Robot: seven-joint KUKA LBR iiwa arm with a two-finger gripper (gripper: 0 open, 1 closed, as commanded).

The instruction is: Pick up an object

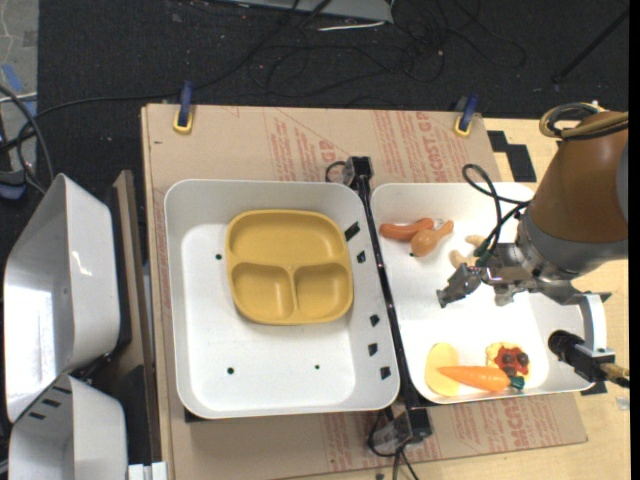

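We hover the claw over the right bin, nothing gripped yet.

Taking the yellow three-compartment plastic plate [290,266] in the left white bin [190,368] as our landmark: well to its right, in the right white bin [540,393], lie a reddish-orange sausage-shaped toy [405,230] with a tan piece [428,239] touching it. Further right and lower, our dark two-finger claw [452,290] hangs slightly parted, holding nothing, apart from every toy. Below it rest an orange plastic carrot [474,376] across a yellow disc [443,360], and a red-and-yellow toy [510,358]. We judge a clean pick needs centring the fingers over one isolated toy, the sausage or carrot, aligned across its narrow width before descending.
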